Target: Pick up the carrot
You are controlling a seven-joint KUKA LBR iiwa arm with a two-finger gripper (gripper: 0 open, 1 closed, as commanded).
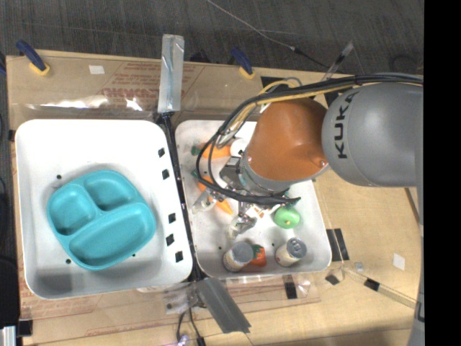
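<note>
Left bin (29,193): white, with small black marks along its right wall. Right bin (209,262): white.

Tray (101,218) in the left bin: plain turquoise, no pattern.

Arm (378,135): grey, with black lettering; the band (288,139) above the wrist is orange. Cables (238,117) over the band: black and yellow.

Carrot (223,206) near the right bin's left wall: orange. Round item (287,217) toward the right bin's right wall: green. Two items (241,254) at the right bin's near edge: grey tops, one with an orange-red patch beside it.

Bench (367,316): light wood colour, with black tape strips. Clips (32,56) at the far edge: blue with yellow tips.
</note>
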